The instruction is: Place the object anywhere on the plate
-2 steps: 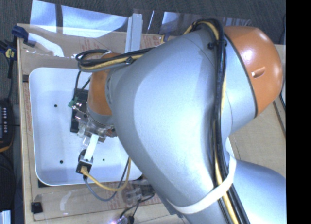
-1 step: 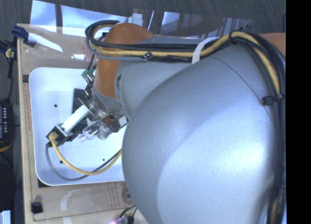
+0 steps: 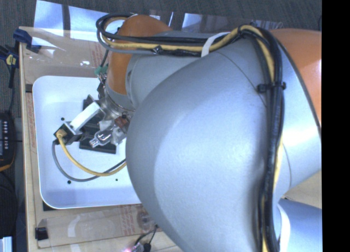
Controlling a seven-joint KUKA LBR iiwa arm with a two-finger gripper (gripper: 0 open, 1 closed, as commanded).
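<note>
The big grey arm (image 3: 219,136) is seen covering much of the bench. The tool (image 3: 90,133) is lowered into the white bin (image 3: 46,136), close to its floor. Whether the tool is released or clenched cannot be told. A yellow and grey cable (image 3: 82,171) is looped just below the tool. The object and the plate cannot be made out.

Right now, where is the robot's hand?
In the camera view, the hand is on the left side, low over the white bin, just left of the big grey arm, with a yellow cable looping below it.
</note>
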